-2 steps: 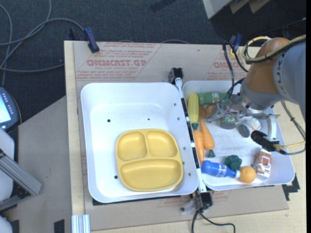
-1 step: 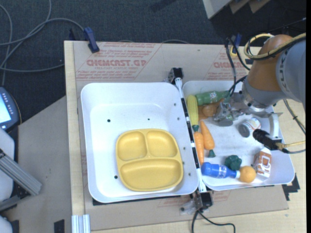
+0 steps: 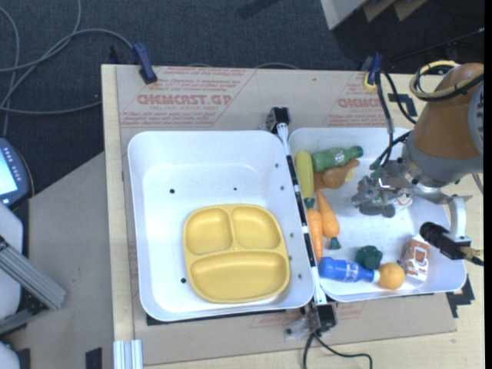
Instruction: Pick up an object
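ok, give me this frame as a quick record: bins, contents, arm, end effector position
left bin: yellow divided plate
right bin: corn cob, green bottle, two carrots, blue bottle, dark green toy, orange fruit, small carton
arm: reaching in from the right
end effector: low over the right bin's middle, beside the carrots
grasp: nothing seen between the fingers
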`<state>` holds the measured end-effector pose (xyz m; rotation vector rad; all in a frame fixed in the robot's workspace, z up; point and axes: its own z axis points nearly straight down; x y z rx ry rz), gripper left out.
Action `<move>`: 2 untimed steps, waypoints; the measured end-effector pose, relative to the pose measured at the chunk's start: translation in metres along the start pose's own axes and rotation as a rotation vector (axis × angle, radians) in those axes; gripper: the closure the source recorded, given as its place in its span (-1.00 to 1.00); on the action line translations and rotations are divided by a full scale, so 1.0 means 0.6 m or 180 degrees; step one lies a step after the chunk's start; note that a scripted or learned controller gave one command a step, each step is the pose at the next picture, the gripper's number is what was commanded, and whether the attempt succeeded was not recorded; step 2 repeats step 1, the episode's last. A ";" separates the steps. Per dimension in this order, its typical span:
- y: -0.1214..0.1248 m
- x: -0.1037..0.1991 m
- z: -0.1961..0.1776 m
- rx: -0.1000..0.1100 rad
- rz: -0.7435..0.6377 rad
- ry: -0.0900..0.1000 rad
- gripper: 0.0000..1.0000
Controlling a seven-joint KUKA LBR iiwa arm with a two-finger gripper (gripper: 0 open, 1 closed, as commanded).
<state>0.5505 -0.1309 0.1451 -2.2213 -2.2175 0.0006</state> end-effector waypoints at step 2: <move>0.098 0.137 -0.071 -0.0033 -0.0035 -0.0004 1.00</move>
